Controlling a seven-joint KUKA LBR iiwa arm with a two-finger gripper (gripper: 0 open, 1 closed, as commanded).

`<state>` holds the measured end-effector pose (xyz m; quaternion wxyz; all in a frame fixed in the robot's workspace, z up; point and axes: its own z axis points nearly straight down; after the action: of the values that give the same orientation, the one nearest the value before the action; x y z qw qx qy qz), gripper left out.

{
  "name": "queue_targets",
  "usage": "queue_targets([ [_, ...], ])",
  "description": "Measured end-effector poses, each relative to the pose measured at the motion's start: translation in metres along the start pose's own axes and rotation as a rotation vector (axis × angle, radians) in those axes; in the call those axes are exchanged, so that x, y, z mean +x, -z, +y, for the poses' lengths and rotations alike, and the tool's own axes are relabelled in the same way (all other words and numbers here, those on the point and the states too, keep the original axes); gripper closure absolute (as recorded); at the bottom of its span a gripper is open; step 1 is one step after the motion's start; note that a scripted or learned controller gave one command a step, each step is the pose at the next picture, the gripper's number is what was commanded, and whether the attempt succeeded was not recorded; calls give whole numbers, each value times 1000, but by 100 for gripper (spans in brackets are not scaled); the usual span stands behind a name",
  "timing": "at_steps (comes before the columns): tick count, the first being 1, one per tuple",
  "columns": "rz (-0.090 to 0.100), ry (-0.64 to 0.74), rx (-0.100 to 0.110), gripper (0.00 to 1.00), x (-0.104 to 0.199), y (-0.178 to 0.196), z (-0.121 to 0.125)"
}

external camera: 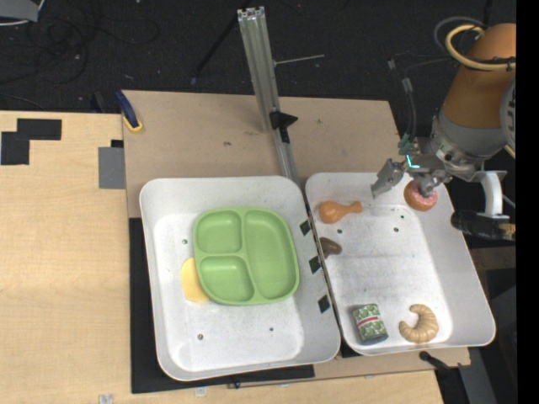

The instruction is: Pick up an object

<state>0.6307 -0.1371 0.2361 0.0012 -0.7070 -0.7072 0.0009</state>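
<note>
Arm over the far edge of the right bin, five small objects below.

The gripper (410, 178) hangs at the right bin's (459, 263) far rim, beside a pink doughnut (420, 195); whether it is clenched or released cannot be told. That bin holds one orange drumstick-shaped toy (338, 211), one small brown piece (330, 246) near the left wall, one green can (369, 323) and one croissant (420, 322) at the near edge, with bare floor mid-bin. The left bin (160, 310) carries one green divided plate (246, 255) over a yellow item (192, 282).
</note>
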Motion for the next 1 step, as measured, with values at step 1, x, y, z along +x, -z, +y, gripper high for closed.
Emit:
queue_targets([
  [1,0,0,-2,0,0,1,1],
])
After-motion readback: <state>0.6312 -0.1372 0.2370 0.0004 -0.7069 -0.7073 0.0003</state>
